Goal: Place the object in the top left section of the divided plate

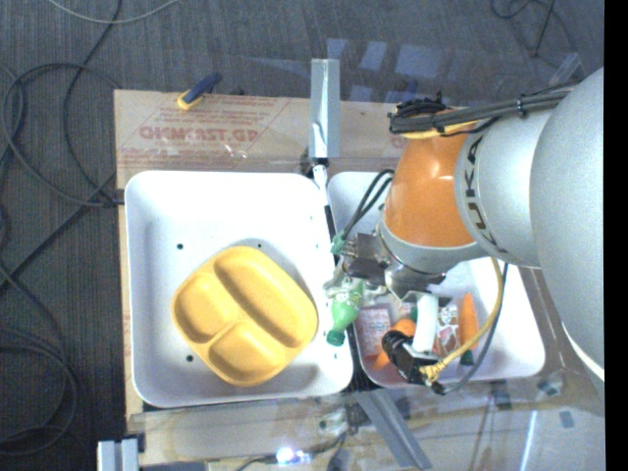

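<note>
Gripper (345, 285) sits low over the divider between the bins; can't tell its grip state, wrist hides it. Going left to right: yellow divided plate (245, 314) lies tilted in the left bin (157, 214), all sections bare. A green object (341, 317) hangs just below the gripper at the right bin (520, 356) edge, clutter beside it. Step looks like pick or early transfer. Next: carry left, over the plate's top left section.

Grey arm (530, 175) reaching in, wrist angled down
</note>
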Controlling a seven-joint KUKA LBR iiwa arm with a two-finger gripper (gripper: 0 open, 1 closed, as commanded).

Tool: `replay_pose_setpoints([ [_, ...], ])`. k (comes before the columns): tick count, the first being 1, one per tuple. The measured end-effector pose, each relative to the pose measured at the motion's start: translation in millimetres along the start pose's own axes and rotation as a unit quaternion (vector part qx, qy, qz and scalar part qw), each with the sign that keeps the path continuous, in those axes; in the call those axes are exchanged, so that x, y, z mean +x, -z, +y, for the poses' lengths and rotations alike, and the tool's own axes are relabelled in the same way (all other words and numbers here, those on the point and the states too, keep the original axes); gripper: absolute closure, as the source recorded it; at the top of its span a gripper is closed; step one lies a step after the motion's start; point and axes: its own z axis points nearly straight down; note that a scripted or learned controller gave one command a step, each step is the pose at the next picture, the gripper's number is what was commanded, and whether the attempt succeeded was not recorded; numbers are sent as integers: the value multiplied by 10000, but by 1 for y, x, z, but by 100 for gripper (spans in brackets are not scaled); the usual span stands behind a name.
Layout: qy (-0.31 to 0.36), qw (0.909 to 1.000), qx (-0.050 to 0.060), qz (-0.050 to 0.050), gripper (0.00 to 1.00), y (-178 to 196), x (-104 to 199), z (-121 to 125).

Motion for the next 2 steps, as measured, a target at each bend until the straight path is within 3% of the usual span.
replay_pose_setpoints([
  [1, 295, 9996, 12, -5, 100, -1, 54, -12],
  [2, 101, 9999, 6, -5, 100, -18, -12, 2],
])
